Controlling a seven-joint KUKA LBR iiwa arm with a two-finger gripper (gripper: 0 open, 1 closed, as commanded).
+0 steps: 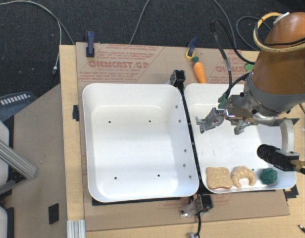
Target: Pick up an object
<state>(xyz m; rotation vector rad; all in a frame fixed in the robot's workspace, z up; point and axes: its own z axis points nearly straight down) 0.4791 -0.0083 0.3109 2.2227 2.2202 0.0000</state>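
The arm [283, 53] reaches in from the right and hangs over the right bin [227, 155]. Its gripper [223, 125] sits above the upper half of that bin, over bare white floor. The 2 fingers [207, 122] look spread apart with nothing between them, though the slanted view makes the gap hard to judge.

3 things lie in a row along the near wall of the right bin, well apart from the gripper. From left to right they are a toast slice [218, 177], a croissant [243, 176] just beside it, and a green ball [269, 176] near the bin's right corner. The toast slice and croissant are close enough that they may be touching.

The left bin [88, 133] stands edge to edge with the right bin. Both rest on a cardboard sheet [123, 63] with red print. A carrot [199, 72] lies on that sheet, outside the bins, just beyond the far left corner of the right bin. 2 blue clamps [89, 42] grip the sheet's far edge.
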